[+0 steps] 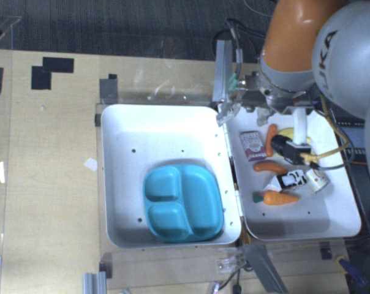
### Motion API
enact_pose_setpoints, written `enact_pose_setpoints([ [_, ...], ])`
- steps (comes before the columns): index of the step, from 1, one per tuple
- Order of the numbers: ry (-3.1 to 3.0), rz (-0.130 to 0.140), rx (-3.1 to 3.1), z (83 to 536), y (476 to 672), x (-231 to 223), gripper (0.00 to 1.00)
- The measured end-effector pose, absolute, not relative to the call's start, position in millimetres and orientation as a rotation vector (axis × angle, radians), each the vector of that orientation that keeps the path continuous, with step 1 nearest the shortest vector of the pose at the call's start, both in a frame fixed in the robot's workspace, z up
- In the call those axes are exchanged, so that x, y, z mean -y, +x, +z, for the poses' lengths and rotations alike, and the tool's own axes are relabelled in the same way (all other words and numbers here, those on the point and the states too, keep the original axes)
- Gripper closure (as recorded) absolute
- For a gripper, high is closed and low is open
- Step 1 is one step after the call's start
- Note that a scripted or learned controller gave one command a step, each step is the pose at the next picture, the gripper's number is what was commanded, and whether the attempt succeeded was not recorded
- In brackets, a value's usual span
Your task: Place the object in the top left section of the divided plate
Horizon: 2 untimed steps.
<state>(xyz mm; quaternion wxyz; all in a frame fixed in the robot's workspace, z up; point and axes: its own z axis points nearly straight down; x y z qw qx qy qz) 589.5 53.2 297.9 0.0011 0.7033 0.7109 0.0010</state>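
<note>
This is a robotics lab, not a home or a kitchen. A pale wooden table (44, 182) carries two shallow white bins (120, 164) set side by side in metal brackets, with black marker shapes (50, 71) stuck on its far left part. A large grey industrial arm (350, 48) with an orange band reaches in from the right, trailing loose cables (332, 158). Dark carpet (111, 11) lies beyond the far edge.

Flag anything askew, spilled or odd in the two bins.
Nothing looks spilled or damaged. The blue divided plate sits slightly rotated against the left bin; carrots and small packets lie jumbled in the right bin.
</note>
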Motion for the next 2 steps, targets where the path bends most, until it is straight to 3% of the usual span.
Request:
enact_pose_setpoints([
  [1, 2.07, 0.003, -2.362, 184.2, 516.9, -98.5, 0.0],
  [2, 2.183, 0.006, -2.257, 184.8, 516.7, -81.8, 0.0],
])
